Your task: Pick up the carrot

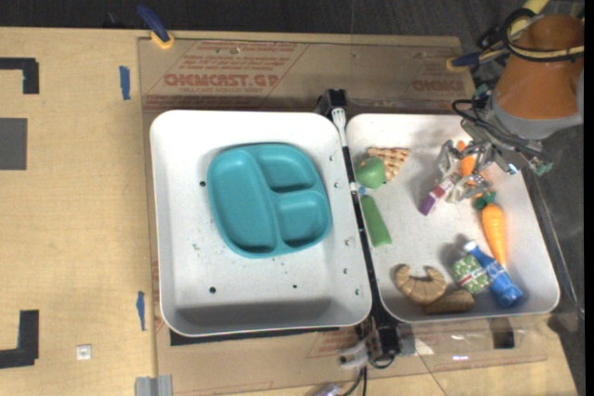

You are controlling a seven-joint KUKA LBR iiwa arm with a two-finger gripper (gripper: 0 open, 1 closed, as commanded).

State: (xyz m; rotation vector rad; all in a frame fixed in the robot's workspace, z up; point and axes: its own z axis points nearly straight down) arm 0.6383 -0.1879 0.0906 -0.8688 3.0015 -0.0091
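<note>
The orange carrot [495, 234] lies lengthwise near the right wall of the right bin [543, 292], with its green top pointing towards the back. My gripper [467, 167] hangs over the back of that bin, a little up and to the left of the carrot's top. It is open, and a small orange piece shows beneath it. The carrot lies free, apart from the fingers.
A purple item [432, 198] lies just left of the gripper. The right bin also holds a green fruit [371, 172], a waffle cone [390, 159], a green cucumber [376, 220], a croissant [419, 283], a green box [470, 273] and a blue bottle [497, 278]. The left bin holds a teal divided plate [269, 197].
</note>
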